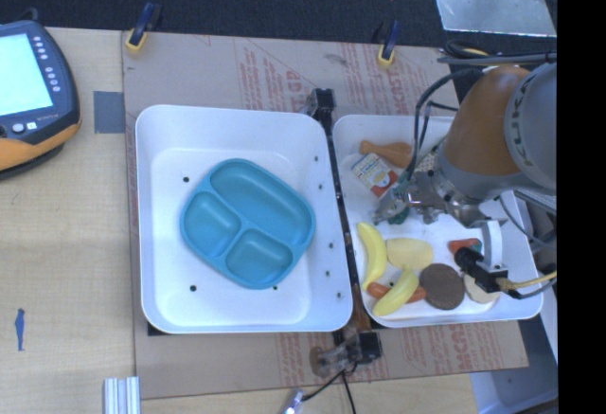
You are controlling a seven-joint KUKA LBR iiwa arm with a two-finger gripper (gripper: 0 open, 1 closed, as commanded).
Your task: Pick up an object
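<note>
White bin (pixel 348 133), curved yellow banana (pixel 373 254)

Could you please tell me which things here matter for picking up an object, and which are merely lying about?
For the job:
claw
banana
yellow potato-like piece
brown disc
drumstick
small packet
right bin

Lying about:
blue divided plate
left bin
handheld screen
clamps

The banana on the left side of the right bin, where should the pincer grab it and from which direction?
Probably at the middle of the banana, from straight above, fingers closing across its narrow width. It lies flat and long along the right bin's left wall, so the wall side looks tight. Its lower end nears other food.
</note>
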